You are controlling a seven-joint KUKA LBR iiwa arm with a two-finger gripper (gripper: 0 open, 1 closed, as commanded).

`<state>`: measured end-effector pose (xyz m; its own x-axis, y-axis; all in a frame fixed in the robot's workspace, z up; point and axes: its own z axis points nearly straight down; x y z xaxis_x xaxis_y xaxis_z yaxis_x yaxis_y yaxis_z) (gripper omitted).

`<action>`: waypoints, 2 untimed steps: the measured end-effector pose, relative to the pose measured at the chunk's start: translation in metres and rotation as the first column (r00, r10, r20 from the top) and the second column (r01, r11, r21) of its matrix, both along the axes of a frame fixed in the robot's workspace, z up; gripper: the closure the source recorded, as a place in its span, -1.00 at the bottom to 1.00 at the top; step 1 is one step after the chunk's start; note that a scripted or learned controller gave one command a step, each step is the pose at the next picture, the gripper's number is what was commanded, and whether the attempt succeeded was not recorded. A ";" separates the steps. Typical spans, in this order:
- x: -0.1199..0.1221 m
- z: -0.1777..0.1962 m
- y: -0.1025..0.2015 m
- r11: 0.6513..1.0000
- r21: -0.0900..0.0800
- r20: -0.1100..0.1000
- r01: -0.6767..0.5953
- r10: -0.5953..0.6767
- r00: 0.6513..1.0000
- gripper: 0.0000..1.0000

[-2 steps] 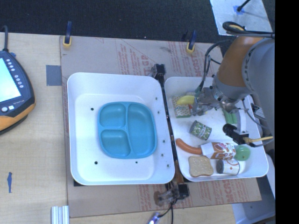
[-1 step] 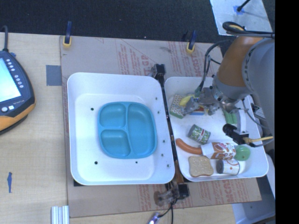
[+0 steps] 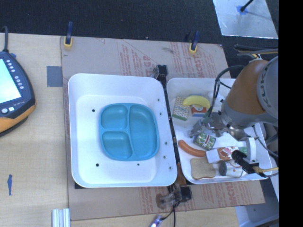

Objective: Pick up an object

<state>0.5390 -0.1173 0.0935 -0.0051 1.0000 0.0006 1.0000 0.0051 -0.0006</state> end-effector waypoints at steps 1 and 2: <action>-0.004 -0.002 0.025 1.000 0.000 -0.005 -0.001 0.001 1.000 -1.00; -0.047 -0.002 0.003 1.000 -0.001 -0.003 -0.001 0.001 1.000 -1.00</action>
